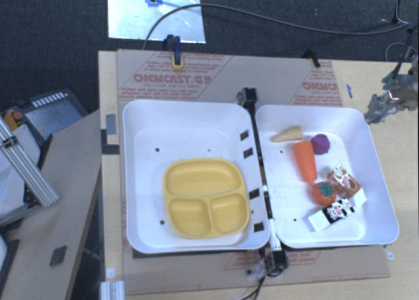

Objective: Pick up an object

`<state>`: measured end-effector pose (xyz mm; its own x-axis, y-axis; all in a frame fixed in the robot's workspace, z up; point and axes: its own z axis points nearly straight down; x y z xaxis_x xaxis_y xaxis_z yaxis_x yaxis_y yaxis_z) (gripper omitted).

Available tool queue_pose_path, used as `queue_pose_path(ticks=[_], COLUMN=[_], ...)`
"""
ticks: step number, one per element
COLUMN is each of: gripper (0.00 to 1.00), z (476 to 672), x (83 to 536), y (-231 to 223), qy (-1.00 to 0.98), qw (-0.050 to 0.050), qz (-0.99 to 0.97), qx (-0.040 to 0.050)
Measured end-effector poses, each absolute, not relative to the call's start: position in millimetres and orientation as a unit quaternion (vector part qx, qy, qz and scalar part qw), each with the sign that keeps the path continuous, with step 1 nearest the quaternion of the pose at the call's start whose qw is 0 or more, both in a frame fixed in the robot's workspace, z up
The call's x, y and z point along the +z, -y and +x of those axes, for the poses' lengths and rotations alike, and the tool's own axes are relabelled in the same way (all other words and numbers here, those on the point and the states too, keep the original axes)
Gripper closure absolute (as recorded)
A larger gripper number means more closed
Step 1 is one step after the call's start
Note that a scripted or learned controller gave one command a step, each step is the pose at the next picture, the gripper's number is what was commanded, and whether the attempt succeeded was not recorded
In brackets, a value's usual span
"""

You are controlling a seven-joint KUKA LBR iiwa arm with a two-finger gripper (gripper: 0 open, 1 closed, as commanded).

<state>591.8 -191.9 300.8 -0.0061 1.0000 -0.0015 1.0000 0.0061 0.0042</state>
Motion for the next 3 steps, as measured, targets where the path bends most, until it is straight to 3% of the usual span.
queue_pose_path(ticks=[3], gripper=[1.0], z=[589.1], x=[262.5], y=[49.5], qy=[-0.71], qw=[0.0], qz=[0.704], qx=[0.001])
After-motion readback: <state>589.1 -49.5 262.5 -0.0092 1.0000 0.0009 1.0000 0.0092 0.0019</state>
